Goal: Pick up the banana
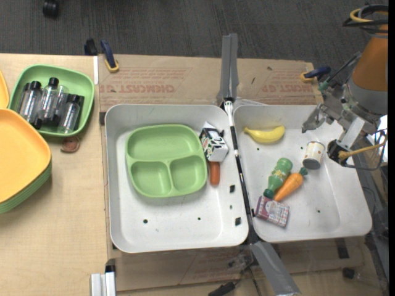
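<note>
Nearest in the right bin (345,224): pink packet (272,211) at 7 o'clock, then carrot (289,186) & green bottle (279,172) mid-bin, small cup (312,155) toward 3. The banana (266,134) lies flat at approx 11 o'clock, clear of the rest, near the far wall. My end effector (333,131) hangs at the bin's 2 o'clock edge w/ nothing between its fingers, can't tell if open or closed; I'd cross over the cup, descend straight, pinch across the banana's mid-width.

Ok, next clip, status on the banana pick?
End effector at right bin's right edge, nothing seen held. Banana untouched, upper left of right bin. Path looks clear.
</note>
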Robot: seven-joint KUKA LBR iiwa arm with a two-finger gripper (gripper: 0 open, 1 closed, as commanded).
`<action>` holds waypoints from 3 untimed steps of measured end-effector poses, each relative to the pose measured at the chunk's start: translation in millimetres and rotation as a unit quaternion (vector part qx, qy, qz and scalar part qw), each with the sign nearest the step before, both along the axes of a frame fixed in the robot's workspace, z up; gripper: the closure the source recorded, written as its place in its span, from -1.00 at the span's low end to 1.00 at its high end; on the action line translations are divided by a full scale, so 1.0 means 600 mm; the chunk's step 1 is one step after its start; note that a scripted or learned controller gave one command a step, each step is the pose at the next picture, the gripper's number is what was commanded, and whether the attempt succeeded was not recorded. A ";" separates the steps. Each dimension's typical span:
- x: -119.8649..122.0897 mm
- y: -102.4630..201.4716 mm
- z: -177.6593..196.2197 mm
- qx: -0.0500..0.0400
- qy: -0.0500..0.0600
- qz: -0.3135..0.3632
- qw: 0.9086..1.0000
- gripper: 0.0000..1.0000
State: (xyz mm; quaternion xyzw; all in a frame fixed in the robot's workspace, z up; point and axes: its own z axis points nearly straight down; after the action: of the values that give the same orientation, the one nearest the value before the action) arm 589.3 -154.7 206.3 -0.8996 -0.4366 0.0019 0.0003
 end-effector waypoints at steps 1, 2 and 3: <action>0.049 0.100 -0.104 0.000 0.001 0.011 1.000 -1.00; -0.028 0.004 -0.116 0.001 0.000 0.119 0.993 -1.00; 0.115 0.081 -0.162 0.001 0.000 0.146 0.989 -1.00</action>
State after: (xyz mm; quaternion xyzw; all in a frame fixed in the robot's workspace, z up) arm 658.3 -106.2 108.8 -0.8262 -0.5634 0.0013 0.0003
